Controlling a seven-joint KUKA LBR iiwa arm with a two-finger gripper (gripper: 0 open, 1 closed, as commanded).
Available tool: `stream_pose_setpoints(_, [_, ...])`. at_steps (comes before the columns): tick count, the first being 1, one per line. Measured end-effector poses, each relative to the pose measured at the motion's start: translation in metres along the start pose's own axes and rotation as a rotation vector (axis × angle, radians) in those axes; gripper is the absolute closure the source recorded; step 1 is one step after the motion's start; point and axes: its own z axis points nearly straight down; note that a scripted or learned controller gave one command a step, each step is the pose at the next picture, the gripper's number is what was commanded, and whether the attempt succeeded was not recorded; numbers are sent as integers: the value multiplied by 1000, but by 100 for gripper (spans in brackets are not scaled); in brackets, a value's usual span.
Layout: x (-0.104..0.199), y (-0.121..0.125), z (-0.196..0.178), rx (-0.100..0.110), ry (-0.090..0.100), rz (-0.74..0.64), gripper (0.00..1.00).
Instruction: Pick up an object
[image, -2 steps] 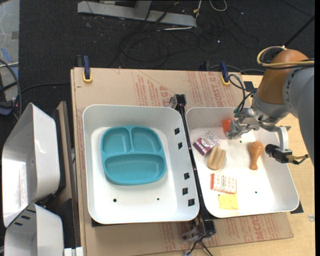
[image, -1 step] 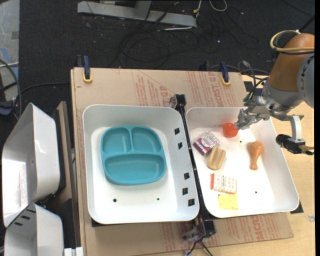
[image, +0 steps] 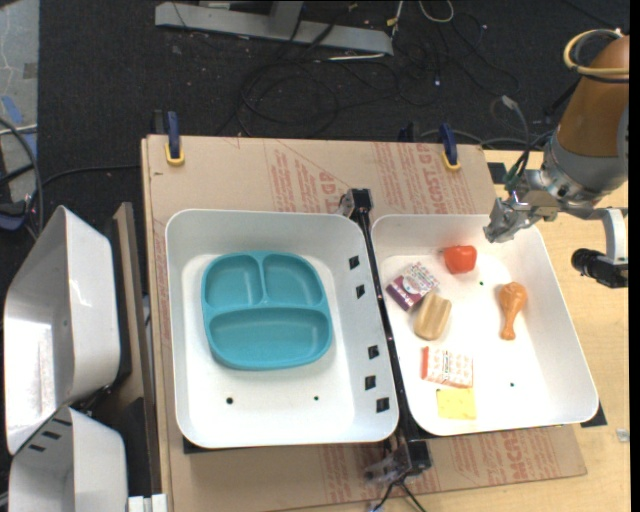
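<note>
The hand (image: 500, 225) hung at the upper right corner of the right bin (image: 560, 300), above its rim, and whether it was spread or closed I could not tell at that angle; nothing showed held in it. Nearest to it was the red tomato-like piece (image: 460, 258), down and to the left on the bin floor, with clear floor around it. A short drop there looked the best bet, straddling the round piece squarely so it did not squirt sideways. The drumstick (image: 511, 306) lay alone too, long and slim, better taken across its narrow waist. The purple packet (image: 411, 285) and the tan roll (image: 433, 317) were touching, a crowded pick. The flat yellow pad (image: 456, 403) and the red-and-white card (image: 447, 367) looked hard to get under. The teal tray (image: 267, 308) sat in the left bin (image: 190, 400).
</note>
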Motion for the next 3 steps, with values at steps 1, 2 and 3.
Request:
stream_pose_setpoints(1, [54,-19,-13,7,4,-4,100])
stream_pose_setpoints(2, [104,-48,-11,9,4,-4,100])
stream_pose_setpoints(3, [158,-57,-17,8,4,-5,100])
